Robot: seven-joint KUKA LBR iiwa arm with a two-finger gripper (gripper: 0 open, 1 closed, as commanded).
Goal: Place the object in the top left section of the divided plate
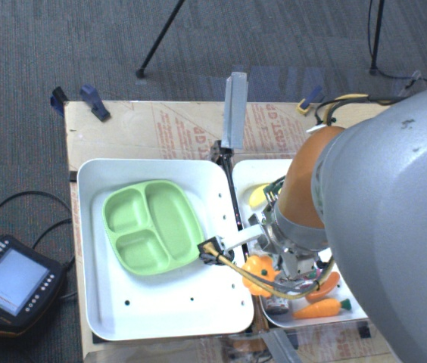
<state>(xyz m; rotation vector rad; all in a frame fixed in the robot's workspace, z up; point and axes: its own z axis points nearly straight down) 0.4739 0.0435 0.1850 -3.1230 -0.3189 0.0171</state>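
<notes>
Gripper (pixel 285 278) is down in the right bin (pixel 274 166), mostly hidden under the wrist and the orange band; can't tell its state, and nothing visibly sits in it. Just left of it lies an orange pepper-like toy (pixel 259 269), touching or nearly touching the gripper body. Below-right are two carrots (pixel 321 306), one stacked above the other near the bin's lower rim. A yellow item (pixel 258 195) peeks out above the wrist, partly covered.

Which object is the target is not clear; the pepper looks the likeliest since it is closest.

Left bin (pixel 160 316) holds the green plate (pixel 153 225), tilted, with three sections. The top left section (pixel 125 206) is bare, as are the other two. The plate is well apart from the gripper, across the divider between the bins. A cable with a dark plug (pixel 212 251) runs from the wrist and overhangs the plate's right edge.

Step in hand, by my read: the grasp. To do it well, centre on the pepper's body, avoid snagging the carrots, lift clear of the bin wall before crossing, then drop over the small upper-left pocket, not the long right one.
</notes>
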